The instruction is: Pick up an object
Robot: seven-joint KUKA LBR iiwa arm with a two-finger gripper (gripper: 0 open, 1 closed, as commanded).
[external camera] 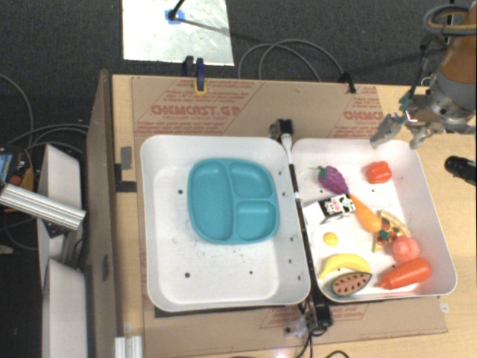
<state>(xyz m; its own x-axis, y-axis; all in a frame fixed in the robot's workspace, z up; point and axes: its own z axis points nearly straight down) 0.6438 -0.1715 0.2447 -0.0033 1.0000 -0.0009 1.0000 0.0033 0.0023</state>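
The right bin point(428, 200) holds several toy foods. Purple grapes point(332, 177) and a red pepper point(378, 171) lie at its far end. Further in sit a black-and-white box point(339, 206), an orange carrot point(365, 213) and a pizza slice point(387, 230). A banana point(344, 264), a watermelon slice point(349, 283), a pink-red fruit point(405, 249) and an orange-red piece point(406, 273) fill the near end. My gripper point(402, 131) hangs above the bin's far right corner, beyond the red pepper, open with nothing between its fingers.
The left bin point(168, 237) carries a blue divided plate point(232, 200). A small yellow piece point(331, 239) lies by the divider point(296, 192) between the bins. Cables and a silver sheet point(177, 19) lie behind the bench.
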